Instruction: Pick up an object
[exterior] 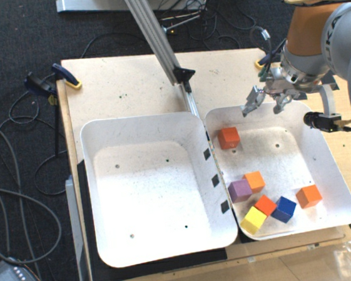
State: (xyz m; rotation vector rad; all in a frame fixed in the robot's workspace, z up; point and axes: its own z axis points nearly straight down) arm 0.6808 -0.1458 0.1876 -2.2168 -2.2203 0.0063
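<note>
In the camera view, the grey arm with its orange band (312, 11) enters from the upper right of the frame. Its end effector (267, 103) hangs over the upper rim of the right shallow white plastic bin (329, 163), with two dark fingers (252, 102) spread apart and nothing between them.

Inside that right bin, a lone orange-red cube (229, 137) sits near the upper left corner, below and to the left of the end effector and well apart from it. Lower in the bin lies a cluster: a purple cube (240, 190) touching a small orange cube (254, 180), with a red-orange cube (265, 205) just below them, a yellow cube (254, 220) at the lower left and a blue cube (284, 208) at the lower right of the group. Another orange cube (308, 196) rests just beside the blue one, toward the right wall.

The left shallow white bin (98, 177) fills the centre of the frame, touching the right bin. Both rest on a pale wooden surface (125, 86). A slanted metal pole (154, 32) crosses the upper centre.
</note>
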